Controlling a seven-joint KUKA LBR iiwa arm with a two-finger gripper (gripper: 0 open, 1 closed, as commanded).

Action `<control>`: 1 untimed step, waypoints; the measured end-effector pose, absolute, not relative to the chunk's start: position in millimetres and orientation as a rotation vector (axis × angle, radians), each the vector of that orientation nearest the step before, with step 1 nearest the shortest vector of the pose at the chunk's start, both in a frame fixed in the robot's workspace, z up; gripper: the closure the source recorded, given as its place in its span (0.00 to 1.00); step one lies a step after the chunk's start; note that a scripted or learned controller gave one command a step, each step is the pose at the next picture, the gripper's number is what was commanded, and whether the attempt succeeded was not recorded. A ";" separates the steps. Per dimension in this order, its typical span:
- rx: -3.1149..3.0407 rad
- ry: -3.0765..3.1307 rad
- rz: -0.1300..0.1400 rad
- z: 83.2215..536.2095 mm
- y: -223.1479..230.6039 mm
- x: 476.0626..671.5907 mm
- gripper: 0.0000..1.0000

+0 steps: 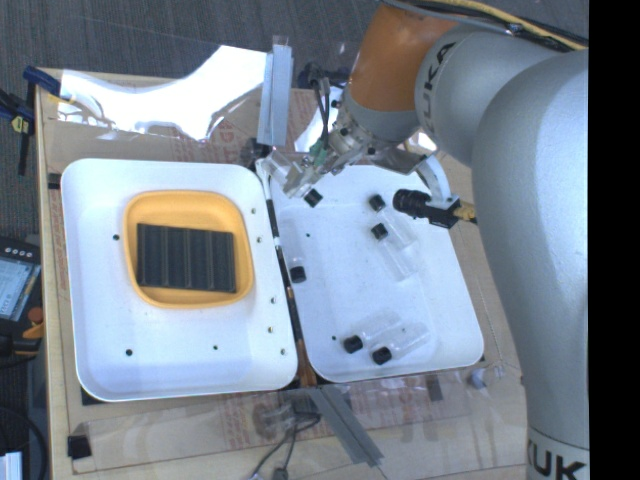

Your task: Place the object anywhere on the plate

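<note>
Gripper (305, 173) low over right bin (440, 348) far corner, grip state unclear; black-capped vial (313, 198) just below it; yellow plate (185, 213) in left bin (90, 348), well apart leftward.

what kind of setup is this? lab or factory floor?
Most likely a robotics lab test bench, not a production line. A grey arm with an orange band reaches over two shallow white bins set side by side. One holds a yellow plate, the other small clear vials with black caps. Loose cables lie along the bench edge.

Robotics lab: KUKA arm (500, 118), bench bins (100, 268)
</note>
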State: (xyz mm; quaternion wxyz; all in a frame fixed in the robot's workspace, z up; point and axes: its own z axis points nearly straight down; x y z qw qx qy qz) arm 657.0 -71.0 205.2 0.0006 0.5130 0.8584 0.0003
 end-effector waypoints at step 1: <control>1.452 2.790 -0.004 190.7 -51.0 616.1 1.00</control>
